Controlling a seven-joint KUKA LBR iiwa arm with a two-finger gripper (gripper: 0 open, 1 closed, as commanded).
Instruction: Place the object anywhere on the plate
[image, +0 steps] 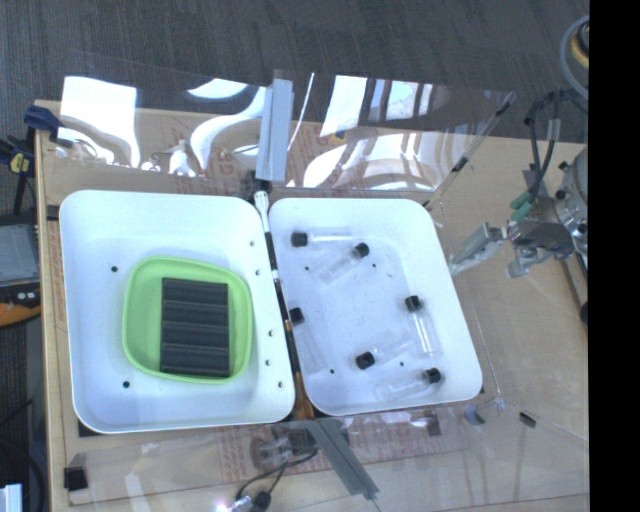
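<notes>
The left bin (85, 400) carries one green plate (140, 300), a little toward the bin's near edge, and on this plate already lies one dark ribbed block (195, 327), flat and inside the rim. If this block is the object of the task, I judge that the placing is already done. The right bin (455, 330) carries clear vials with black caps; I count five. One vial (320, 240) lies near the far left corner, a second vial (345, 262) is just beside it toward the middle, a third vial (420, 322) lies along the right edge, a fourth vial (385, 354) is toward the near edge, and a fifth vial (405, 383) is close to the near right corner. One more small black spot at the left wall of this bin is too small to name. The vials look light, stiff and smooth, so I think they can roll or slip, and glass would be fragile; the middle of the tube, across its length, seems the best place to take hold. The block looks stiff and its ribs should give good grip on the long sides. The gripper (500, 250) hangs outside the right bin, beyond its right edge, with nothing between its fingers; how far they are open I cannot tell.
</notes>
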